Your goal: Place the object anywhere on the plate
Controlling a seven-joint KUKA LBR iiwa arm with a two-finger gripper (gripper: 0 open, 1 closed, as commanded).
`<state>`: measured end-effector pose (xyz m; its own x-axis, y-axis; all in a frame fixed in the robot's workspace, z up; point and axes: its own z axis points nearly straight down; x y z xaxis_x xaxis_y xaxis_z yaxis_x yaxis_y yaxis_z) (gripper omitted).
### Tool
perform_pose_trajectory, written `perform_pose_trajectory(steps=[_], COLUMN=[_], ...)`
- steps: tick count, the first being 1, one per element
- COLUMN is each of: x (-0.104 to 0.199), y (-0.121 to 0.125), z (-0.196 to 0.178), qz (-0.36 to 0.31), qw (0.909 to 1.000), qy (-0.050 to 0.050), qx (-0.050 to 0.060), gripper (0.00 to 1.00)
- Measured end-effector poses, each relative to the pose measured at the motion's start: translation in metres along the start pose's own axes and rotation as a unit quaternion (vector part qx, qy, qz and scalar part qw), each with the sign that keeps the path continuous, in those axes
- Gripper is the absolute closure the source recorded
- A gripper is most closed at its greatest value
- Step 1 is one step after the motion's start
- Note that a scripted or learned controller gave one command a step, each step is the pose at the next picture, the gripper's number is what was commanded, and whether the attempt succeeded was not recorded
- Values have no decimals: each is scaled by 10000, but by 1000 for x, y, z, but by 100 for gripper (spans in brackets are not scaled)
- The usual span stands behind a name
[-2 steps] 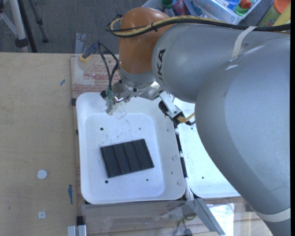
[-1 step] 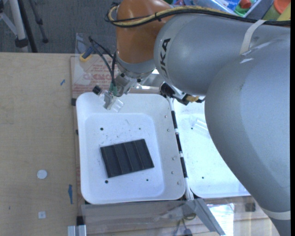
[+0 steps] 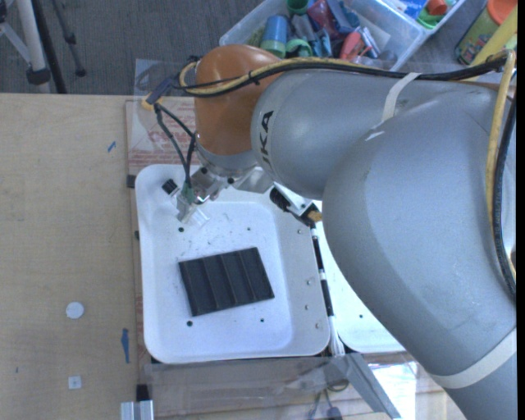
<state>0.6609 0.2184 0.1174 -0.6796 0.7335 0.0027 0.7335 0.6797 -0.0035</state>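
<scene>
At the far corner of the view's left-hand bin (image 3: 150, 271), the gripper (image 3: 192, 210) hangs low over the white floor, close to the bin's far rim. Whether it is released or clenched cannot be told, nor whether it carries anything. The grey arm (image 3: 394, 164) reaches in from the right, its orange band (image 3: 230, 90) directly above the gripper, and it hides most of the right-hand bin (image 3: 361, 328).

A dark grey ridged plate (image 3: 225, 281) lies flat in the left-hand bin, in its nearer half, turned slightly askew to the bin walls and well apart from the gripper. Fine dark specks (image 3: 215, 239) are scattered on the floor between gripper and plate.

A small white disc (image 3: 75, 310) rests on the wooden bench (image 3: 66, 205). A clear box of coloured items (image 3: 344, 25) stands beyond the bins.
</scene>
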Motion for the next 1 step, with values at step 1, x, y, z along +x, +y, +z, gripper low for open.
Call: perform_pose_trajectory(steps=[1], x=[2], y=[-4], z=[-50], qz=[-1309], qw=[9914], qy=[-23], qx=[-29], gripper=[100])
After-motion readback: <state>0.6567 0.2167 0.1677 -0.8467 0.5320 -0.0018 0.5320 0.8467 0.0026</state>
